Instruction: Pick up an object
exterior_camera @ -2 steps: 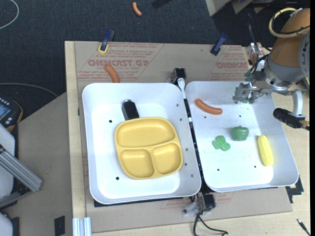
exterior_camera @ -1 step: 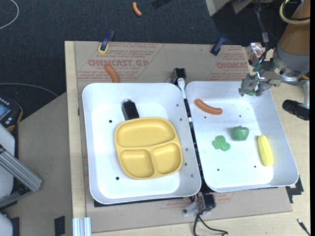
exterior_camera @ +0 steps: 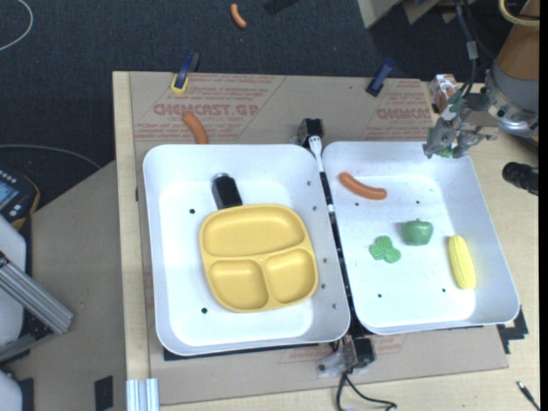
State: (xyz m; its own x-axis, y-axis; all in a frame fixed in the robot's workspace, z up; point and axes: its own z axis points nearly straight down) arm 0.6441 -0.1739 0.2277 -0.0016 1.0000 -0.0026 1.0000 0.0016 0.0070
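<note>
The right bin [exterior_camera: 479, 306] holds an orange sausage [exterior_camera: 362, 187], a green pepper [exterior_camera: 417, 231], a small green broccoli piece [exterior_camera: 384, 250] and a yellow corn cob [exterior_camera: 461, 261]. My gripper [exterior_camera: 448, 146] hangs over that bin's far right corner, well apart from all of these. Nothing shows between its fingers. In the left bin [exterior_camera: 163, 255] lies a yellow divided plate [exterior_camera: 257, 257], with a black object [exterior_camera: 226, 191] just behind it.
A second orange sausage [exterior_camera: 196, 128] lies on the cardboard behind the left bin. Another sausage [exterior_camera: 237, 14] rests on the dark floor further back. Clamps [exterior_camera: 181, 74] hold the cardboard's far edge. The arm [exterior_camera: 518, 67] comes in at the upper right.
</note>
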